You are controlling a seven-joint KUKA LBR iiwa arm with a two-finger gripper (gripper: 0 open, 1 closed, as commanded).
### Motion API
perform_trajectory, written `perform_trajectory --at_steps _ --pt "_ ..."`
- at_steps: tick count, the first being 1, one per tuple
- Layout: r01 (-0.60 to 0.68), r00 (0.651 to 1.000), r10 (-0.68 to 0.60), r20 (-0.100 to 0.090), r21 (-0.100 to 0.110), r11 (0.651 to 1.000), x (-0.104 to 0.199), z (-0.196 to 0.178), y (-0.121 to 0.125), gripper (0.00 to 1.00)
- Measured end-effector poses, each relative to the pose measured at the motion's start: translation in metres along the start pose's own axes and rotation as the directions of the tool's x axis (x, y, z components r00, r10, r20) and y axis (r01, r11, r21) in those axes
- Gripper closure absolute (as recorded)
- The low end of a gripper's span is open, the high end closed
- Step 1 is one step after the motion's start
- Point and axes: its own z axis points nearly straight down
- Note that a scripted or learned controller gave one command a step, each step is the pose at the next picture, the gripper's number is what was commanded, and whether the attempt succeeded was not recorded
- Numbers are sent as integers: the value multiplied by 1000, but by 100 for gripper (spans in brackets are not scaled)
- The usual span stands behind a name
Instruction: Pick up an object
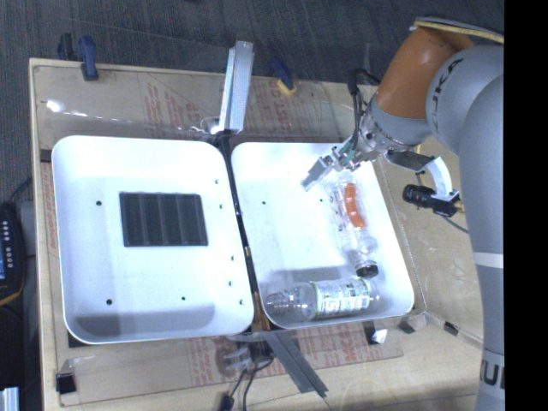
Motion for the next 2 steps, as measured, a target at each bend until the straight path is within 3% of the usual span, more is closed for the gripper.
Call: perform_trajectory --at_steps 1,2 --pt "36 999 -36 -4 3 999 5 -8 -11 0" --pt "75 997 -75 -5 3 997 2 10 -4 0"
